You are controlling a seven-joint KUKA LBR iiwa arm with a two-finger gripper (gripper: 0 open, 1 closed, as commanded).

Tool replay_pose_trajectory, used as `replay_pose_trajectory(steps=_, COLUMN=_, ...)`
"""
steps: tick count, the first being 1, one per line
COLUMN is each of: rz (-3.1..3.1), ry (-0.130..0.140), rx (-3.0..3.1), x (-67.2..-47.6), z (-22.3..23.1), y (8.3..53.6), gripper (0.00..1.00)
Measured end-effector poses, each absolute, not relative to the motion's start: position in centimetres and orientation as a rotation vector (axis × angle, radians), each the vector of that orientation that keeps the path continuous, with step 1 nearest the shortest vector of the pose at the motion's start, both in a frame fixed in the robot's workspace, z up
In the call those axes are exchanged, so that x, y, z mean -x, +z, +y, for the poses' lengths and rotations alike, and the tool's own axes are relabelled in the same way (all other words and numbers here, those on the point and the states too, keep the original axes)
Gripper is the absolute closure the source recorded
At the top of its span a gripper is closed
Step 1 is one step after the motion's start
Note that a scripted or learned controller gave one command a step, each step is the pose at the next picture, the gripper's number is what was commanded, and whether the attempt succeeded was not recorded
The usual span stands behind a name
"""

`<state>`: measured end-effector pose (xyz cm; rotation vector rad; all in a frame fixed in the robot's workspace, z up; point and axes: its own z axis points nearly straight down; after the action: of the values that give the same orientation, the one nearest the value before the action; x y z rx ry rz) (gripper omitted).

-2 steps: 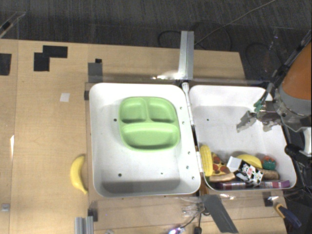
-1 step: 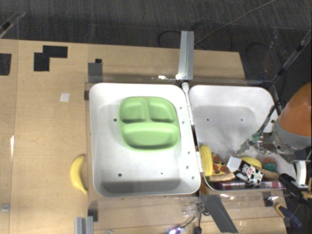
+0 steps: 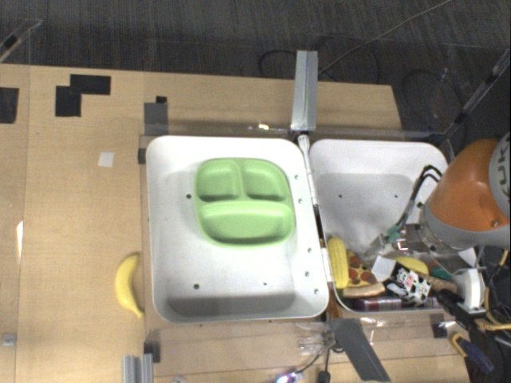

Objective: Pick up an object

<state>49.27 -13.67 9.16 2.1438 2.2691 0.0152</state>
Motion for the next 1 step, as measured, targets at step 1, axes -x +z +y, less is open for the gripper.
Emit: replay_pose_trajectory(steps=1, rz=2.271, ry=0.026, rx=-2.140, x=-49.57, z=-13.41, y=10.31, gripper=1.00)
